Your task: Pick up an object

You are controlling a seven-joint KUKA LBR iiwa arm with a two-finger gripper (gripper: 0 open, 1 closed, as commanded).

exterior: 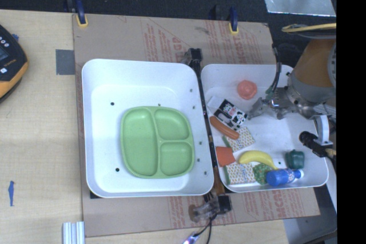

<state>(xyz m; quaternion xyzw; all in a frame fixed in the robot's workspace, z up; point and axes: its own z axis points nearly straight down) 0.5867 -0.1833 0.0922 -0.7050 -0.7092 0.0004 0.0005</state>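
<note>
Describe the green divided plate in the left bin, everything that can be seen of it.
The green divided plate is pale green, smooth and matte, plastic by the look of it, a rounded square with a raised rim. Ridges split it into three compartments: one long section down its left side and two smaller ones stacked on its right. All three hold nothing. It lies flat and right way up on the floor of the left bin, slightly below centre, clear of the bin's walls. Nothing but the bin floor touches it.

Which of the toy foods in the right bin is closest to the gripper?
The round pink ball near the bin's far side. It lies just left of the gripper, while the banana and the hot dog lie farther toward the near or left side.
</note>
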